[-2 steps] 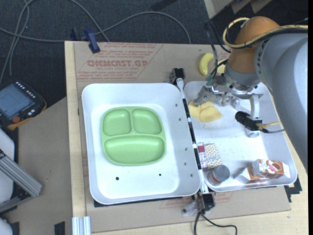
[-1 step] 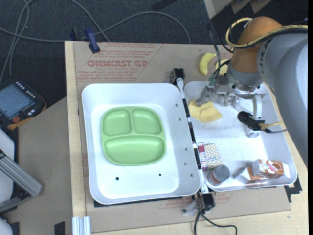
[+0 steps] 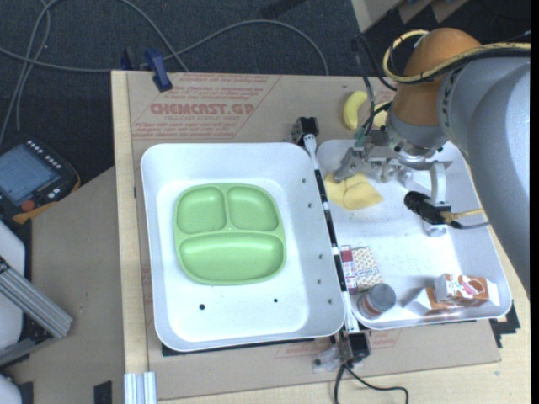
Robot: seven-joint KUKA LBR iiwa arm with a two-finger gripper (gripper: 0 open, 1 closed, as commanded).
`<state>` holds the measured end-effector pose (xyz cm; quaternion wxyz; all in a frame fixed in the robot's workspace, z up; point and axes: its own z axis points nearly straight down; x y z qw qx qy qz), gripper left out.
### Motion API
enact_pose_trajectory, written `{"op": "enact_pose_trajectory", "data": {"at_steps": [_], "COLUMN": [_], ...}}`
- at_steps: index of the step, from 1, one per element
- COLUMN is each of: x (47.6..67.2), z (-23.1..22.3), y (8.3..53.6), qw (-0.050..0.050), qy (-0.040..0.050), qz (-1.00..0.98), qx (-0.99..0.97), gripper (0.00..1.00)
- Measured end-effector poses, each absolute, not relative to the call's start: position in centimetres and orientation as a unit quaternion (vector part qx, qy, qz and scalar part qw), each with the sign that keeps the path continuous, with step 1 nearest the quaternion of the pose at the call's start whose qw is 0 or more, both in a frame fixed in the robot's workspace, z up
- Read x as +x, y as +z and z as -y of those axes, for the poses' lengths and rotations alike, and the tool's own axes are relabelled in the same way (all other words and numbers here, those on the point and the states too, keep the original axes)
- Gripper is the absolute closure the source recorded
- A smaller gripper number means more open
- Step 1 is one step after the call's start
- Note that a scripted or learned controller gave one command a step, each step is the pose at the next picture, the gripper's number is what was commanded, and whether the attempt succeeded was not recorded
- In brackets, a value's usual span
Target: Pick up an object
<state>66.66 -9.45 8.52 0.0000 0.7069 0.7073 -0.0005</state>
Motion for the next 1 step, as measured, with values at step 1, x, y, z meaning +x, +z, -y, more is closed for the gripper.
{"op": "enact_pose_trajectory", "data": {"at_steps": [1], "x": [66.66], "z": [9.45], "y": [8.51], "qw": [0.000], "qy": [-0.0006], "qz": [-0.707], "qx": [0.707], "gripper": [0.00]}}
